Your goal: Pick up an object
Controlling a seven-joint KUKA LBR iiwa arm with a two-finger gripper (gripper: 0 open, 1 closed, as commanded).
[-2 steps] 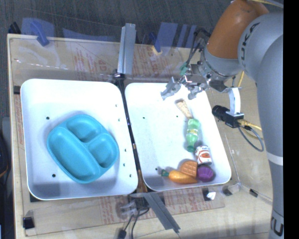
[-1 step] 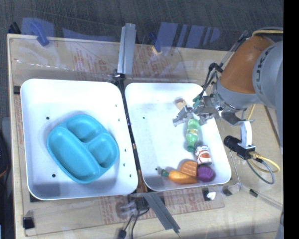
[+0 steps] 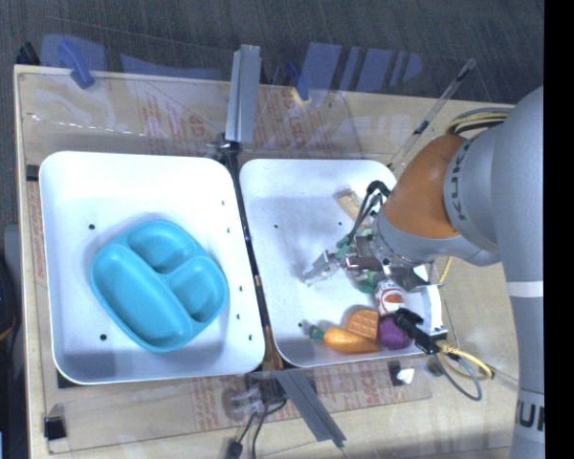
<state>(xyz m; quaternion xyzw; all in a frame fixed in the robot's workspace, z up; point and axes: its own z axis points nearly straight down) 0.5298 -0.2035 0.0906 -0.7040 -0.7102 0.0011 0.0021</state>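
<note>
Wooden bench (image 3: 124,122), two white bins. Right bin (image 3: 287,208): orange toy food (image 3: 347,338), purple piece (image 3: 392,333), front corner; likely light, hard, slick, best pinched across the middle. Gripper (image 3: 349,261) above them, grasp state indiscernible.

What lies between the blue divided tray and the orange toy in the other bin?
In the camera view, between the blue divided tray and the orange toy lie bare white bin floor and the two bins' adjoining rims; no object sits between them.

A blue, three-compartment plastic tray (image 3: 160,281) was seen lying in the left shallow white bin (image 3: 67,185).
</note>
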